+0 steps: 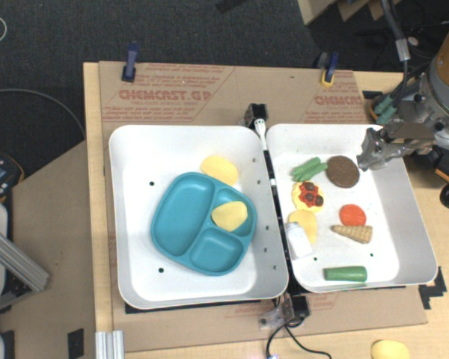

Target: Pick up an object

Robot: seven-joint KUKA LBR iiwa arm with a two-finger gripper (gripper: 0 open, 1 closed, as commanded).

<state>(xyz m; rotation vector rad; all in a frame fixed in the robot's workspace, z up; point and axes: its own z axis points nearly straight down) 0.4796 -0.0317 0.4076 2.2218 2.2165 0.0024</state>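
Toward three o'clock on the tabletop, the right bin [411, 223] holds small toy foods: a brown round patty [343, 171], a green pod [308, 169], an orange ball [352, 215] and a cone [353, 233]. They look light, stiff and smooth, probably slippery; the patty seems best pinched across its edges. At the bin's two o'clock corner hangs the end effector [372, 157], just beside the patty, carrying nothing visible; how wide it stands I cannot tell.

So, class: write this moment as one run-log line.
gripper: over right bin edge, beside brown disc | holding: nothing seen | left bin: blue tray
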